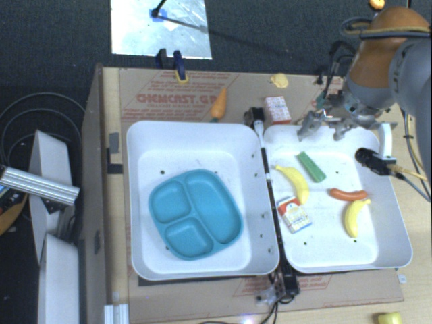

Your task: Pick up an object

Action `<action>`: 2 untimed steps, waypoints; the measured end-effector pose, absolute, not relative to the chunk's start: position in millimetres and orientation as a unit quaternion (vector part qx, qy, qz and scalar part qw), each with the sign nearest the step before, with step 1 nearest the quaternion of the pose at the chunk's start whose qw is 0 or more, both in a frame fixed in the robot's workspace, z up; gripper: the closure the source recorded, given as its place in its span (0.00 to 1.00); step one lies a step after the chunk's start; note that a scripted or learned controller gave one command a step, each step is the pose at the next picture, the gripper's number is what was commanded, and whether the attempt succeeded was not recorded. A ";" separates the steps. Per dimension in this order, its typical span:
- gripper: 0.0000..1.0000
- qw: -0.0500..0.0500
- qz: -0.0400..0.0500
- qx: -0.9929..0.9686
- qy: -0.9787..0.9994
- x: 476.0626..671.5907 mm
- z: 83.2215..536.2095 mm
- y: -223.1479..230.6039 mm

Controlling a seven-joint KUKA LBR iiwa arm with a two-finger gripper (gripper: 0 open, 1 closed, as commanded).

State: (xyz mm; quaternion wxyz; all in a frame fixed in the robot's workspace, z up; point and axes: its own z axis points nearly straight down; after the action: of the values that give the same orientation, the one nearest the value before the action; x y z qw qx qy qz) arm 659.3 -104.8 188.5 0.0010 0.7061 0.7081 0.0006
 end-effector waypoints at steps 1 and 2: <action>0.00 0.000 0.000 0.707 0.708 617.0 80.3 -100.6; 0.00 0.003 0.002 0.707 0.707 577.5 87.2 -109.6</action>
State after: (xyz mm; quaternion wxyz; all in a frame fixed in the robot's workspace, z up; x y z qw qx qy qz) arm 577.5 -109.6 87.2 0.0033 0.7067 0.7075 0.0018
